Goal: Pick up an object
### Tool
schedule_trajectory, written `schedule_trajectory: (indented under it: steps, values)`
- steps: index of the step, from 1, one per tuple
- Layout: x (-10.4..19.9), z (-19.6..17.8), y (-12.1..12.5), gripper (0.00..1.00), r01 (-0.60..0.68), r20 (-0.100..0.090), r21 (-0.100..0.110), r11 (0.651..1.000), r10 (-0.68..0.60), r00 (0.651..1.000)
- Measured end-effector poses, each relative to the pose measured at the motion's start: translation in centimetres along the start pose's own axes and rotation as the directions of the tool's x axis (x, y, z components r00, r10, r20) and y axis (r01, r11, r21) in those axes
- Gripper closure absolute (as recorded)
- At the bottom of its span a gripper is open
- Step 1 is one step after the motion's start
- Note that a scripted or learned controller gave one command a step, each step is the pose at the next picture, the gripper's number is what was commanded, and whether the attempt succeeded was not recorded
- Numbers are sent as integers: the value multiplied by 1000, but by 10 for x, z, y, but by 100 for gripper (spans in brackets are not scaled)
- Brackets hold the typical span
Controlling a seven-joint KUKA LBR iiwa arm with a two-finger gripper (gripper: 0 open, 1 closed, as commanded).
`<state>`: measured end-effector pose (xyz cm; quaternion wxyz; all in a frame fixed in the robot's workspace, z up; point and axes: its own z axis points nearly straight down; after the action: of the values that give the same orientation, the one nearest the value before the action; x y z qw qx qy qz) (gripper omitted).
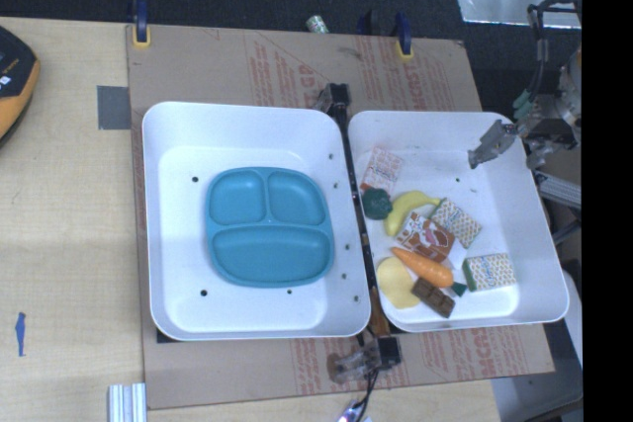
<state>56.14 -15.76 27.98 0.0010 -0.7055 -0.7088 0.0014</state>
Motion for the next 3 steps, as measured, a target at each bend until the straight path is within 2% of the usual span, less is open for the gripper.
schedule_trajectory:
  steps: [1, 2, 3]
  values:
    - [38, 138, -62, 0, 1, -5, 15, 1000, -1, 1000]
    - [45, 190, -41, 0, 3, -1, 1, 1000, -3, 1000]
    - [43, 175, -40, 100, 3, 2, -4, 1000, -3, 1000]
